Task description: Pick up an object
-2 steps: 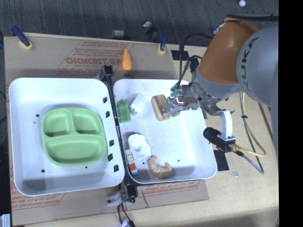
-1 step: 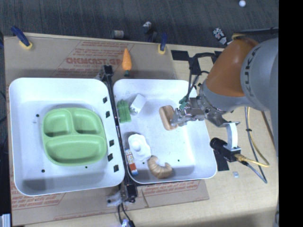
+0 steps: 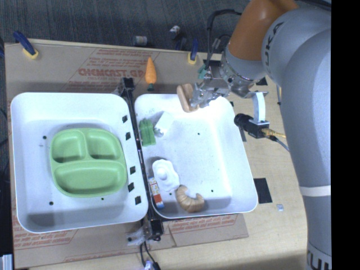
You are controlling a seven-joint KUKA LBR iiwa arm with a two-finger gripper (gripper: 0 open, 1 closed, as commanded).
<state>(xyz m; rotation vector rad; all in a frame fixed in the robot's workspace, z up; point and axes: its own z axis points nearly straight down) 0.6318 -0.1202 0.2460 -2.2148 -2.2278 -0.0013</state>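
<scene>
The tool (image 3: pixel 198 98) is seen at the far edge of the right bin (image 3: pixel 243 167), below the grey arm (image 3: pixel 292 49) with its orange band. A tan, wood-coloured object (image 3: pixel 185 98) is found directly at the tool's left side, at the bin's rim; it appears to be touching the tool, but whether it is clamped between the tool's two parts cannot be told, and their spacing cannot be judged.

Nearer the camera than the tool and to its left, inside the same bin, a green block (image 3: pixel 147 132) is set against the bin's left wall, with a small white piece (image 3: pixel 162 121) just beside it. Well below the tool in the view, a white bottle (image 3: pixel 164 175) and a brown croissant-shaped item (image 3: pixel 189 199) are placed close together near the front wall.

Far to the tool's left, a green divided plate (image 3: pixel 88 161) is held in the left bin (image 3: pixel 28 111). An orange carrot-like piece (image 3: pixel 150 71) is located on the bench (image 3: pixel 67 66) beyond the bins, up and left of the tool.
</scene>
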